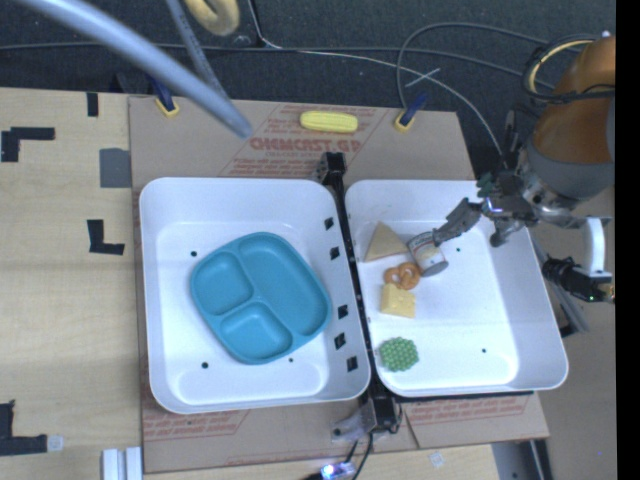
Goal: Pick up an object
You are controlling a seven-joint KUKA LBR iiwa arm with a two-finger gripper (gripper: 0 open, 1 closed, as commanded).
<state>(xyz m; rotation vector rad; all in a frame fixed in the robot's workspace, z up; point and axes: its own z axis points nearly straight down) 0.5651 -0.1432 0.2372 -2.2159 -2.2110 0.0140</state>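
Note:
In the right bin lie a tan wedge, an orange pretzel-shaped piece, a yellow block and a green bumpy ball. My gripper reaches in from the right and sits low in that bin, just right of the tan wedge and just above the orange piece. Its tip is small and grey here, and nothing can be made out between the fingers.
The left bin holds a blue divided plate. A yellow corn-like piece lies on the cardboard behind the bins. A grey pole crosses the upper left. Cables run along the back.

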